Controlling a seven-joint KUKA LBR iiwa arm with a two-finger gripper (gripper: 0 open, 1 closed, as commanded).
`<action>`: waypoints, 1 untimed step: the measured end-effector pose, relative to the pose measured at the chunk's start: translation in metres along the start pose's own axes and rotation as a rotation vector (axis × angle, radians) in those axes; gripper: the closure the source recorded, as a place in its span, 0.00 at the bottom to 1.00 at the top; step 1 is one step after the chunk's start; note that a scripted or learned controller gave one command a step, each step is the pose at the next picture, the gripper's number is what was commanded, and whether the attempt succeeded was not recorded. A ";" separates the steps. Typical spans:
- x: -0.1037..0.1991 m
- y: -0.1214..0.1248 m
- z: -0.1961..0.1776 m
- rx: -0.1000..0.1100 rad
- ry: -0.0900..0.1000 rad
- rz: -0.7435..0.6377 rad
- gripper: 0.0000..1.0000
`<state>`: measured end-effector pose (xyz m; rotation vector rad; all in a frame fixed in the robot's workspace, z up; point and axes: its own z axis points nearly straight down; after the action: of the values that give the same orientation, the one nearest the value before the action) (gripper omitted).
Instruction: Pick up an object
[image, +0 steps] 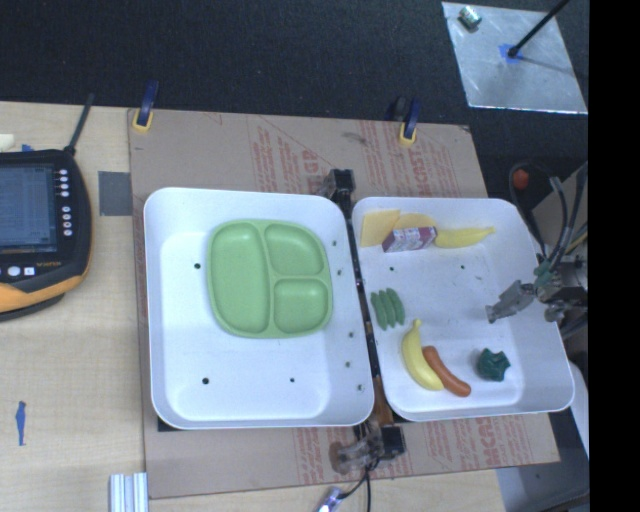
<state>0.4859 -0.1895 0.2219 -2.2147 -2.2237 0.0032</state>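
The right bin (530, 400) holds several toy foods. A yellow banana (418, 358) lies beside an orange sausage (447, 372) near the front. A dark green broccoli piece (492, 365) sits to their right. Green pea pods (387, 307) lie by the bin's left wall. At the back are a yellow cheese wedge (378, 228), a small pink-and-white carton (410, 238) and a yellow curved piece (463, 237). My gripper (505, 305) reaches in from the right edge, over the bin's right side, above and behind the broccoli. Nothing shows in its grasp.
The left bin (180, 390) bears a green divided plate (269, 277). A teach pendant (35, 225) lies on the bench at far left. Cables and the arm's base crowd the right edge (560, 240). Clamps (405, 118) hold the cardboard underlay.
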 end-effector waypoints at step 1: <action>0.001 -0.010 0.045 0.001 0.000 -0.001 0.00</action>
<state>0.4757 -0.1881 0.1770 -2.2131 -2.2246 0.0047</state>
